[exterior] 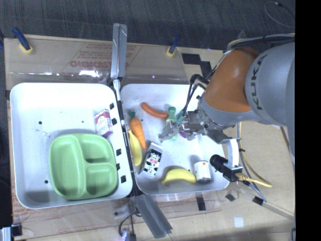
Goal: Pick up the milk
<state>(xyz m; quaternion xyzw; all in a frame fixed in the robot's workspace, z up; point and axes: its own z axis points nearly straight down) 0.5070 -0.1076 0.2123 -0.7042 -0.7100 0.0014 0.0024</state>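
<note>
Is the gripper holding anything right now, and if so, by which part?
Cannot be told: the gripper is low in the right bin by a teal item. The milk lies apart, untouched.

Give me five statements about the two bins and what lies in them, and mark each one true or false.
1. The green plate lies in the left bin. True.
2. The milk carton stands on the green plate. False: it lies in the right bin, near the divider, between a carrot and a banana.
3. The gripper is over the right bin. True.
4. The sausage lies in the left bin. False: it lies in the right bin, near its back wall.
5. A small purple carton lies in the left bin, behind the green plate. True.
</note>
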